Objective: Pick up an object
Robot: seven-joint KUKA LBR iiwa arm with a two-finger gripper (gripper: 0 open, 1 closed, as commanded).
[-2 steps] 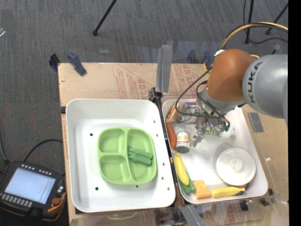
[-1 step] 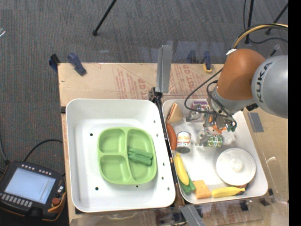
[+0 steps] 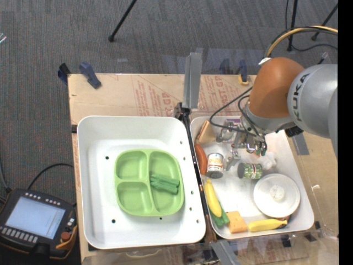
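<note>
Two bananas catch our eye nearest: one point(image 3: 268, 224) along the right bin's point(image 3: 305, 195) front rim, another point(image 3: 213, 198) by its left wall. Behind sit a white plate point(image 3: 276, 194), a green-labelled jar point(image 3: 251, 171) and a small can point(image 3: 215, 165). Above them hangs the gripper point(image 3: 240, 148); we see its fingers spread, holding nothing. Farther left, the other bin point(image 3: 94, 148) holds a green tray point(image 3: 148, 182).

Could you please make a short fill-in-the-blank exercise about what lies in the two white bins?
1. The green divided plate lies in the ____ bin as the camera sees it.
2. The green piece on that plate rests in its ____-hand compartment.
3. The white round plate sits in the bin nearest the ____.
4. The corn cob is coloured ____.

Missing words: left; right; arm; yellow
</note>
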